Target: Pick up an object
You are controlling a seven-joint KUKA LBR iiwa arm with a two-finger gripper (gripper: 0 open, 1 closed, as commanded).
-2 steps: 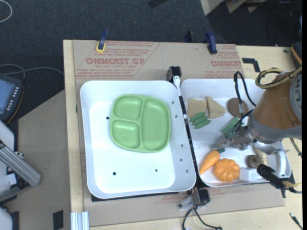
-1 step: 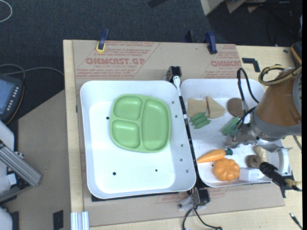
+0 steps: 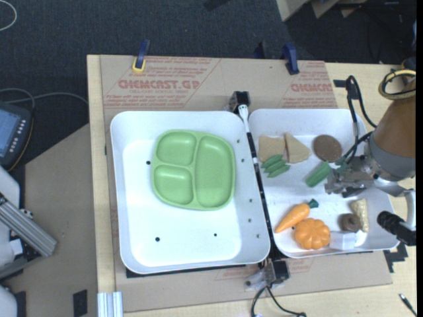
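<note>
Since its target looks to be the green stick (image 3: 318, 174), the gripper (image 3: 344, 180) is hovering alongside it, though whether that claw is gaping or closed cannot be told.

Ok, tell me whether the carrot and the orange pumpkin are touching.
Touching. In the camera view the carrot lies at a slant with its lower edge against the top left of the orange pumpkin, no white bin floor between them.

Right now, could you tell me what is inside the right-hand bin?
The right bin holds bread slices, green pods, a brown disc, a carrot and a small pumpkin. The gripper covers whatever lies beneath it.
</note>
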